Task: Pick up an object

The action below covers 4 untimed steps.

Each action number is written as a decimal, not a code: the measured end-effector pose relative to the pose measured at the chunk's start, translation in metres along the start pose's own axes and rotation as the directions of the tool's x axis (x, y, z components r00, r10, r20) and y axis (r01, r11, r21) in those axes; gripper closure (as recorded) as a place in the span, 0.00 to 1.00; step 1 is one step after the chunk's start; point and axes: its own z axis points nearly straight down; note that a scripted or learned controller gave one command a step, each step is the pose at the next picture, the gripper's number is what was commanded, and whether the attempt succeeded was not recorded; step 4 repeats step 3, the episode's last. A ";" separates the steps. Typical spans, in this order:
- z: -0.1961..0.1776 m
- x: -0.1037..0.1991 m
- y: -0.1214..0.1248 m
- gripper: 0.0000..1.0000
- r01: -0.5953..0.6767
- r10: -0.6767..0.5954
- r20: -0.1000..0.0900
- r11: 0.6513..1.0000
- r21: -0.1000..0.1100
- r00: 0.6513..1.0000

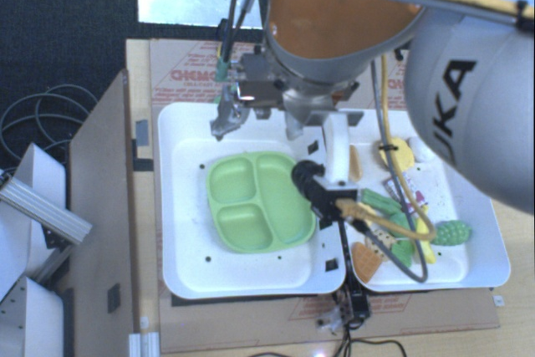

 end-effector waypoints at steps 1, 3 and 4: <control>0.014 -0.096 -0.001 0.00 -0.014 0.014 0.012 1.000 0.015 1.000; 0.131 -0.152 -0.002 1.00 -0.001 0.001 0.010 1.000 0.013 1.000; 0.131 -0.152 -0.002 1.00 -0.001 0.001 0.010 1.000 0.013 1.000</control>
